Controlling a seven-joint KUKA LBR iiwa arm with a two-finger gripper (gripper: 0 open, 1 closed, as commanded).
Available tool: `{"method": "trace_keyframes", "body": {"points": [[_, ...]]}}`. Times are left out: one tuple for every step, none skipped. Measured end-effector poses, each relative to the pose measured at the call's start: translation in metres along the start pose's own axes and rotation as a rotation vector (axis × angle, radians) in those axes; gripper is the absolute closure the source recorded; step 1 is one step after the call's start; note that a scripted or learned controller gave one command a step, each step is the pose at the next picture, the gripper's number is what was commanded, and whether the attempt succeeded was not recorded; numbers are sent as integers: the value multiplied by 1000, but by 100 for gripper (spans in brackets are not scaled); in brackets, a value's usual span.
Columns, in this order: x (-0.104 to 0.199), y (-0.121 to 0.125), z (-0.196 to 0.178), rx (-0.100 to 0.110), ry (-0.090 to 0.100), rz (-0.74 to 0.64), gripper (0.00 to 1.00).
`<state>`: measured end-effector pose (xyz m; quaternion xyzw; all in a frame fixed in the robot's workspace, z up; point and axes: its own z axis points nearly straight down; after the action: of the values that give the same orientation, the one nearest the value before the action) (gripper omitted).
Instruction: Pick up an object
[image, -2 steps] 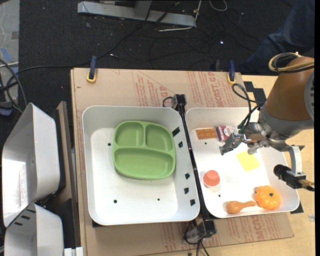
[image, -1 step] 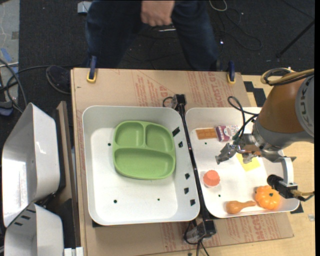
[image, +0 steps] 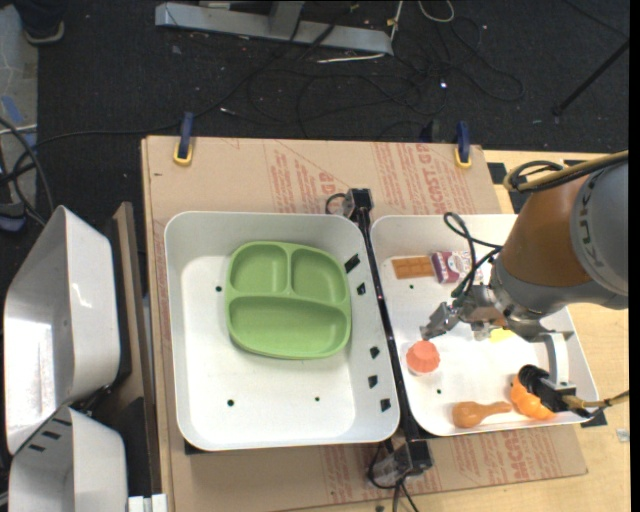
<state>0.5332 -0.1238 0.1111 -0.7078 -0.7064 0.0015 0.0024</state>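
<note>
over the right bin (image: 470, 378), from the camera view, i have the gripper (image: 441, 322) low near the middle of the floor, the arm reaching in from the right. i cannot tell from this angle whether the claw is wide or narrow, and nothing shows gripped in it. the closest candidate is the red piece (image: 423, 357), just beside the claw tip on the near side and close to the wall between the bins, though i can't say whether they touch. further off are an orange packet (image: 410, 267) and a purple packet (image: 451, 265) side by side at the far edge, a tan piece (image: 478, 411) against the near wall and an orange piece (image: 530, 402) by the near right corner. the left bin (image: 200, 330) carries a green divided plate (image: 289, 300), well apart from the arm. my worry is the offset: if the claw closes where it sits, i judge it would close on nothing or clip the red piece's edge and knock it toward the divider. that piece looks small and rounded, so an off-centre squeeze could squirt it out.
</note>
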Motion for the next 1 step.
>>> {"method": "trace_keyframes", "body": {"points": [[0, 0, 20, -3, -1, 0, 0]]}}
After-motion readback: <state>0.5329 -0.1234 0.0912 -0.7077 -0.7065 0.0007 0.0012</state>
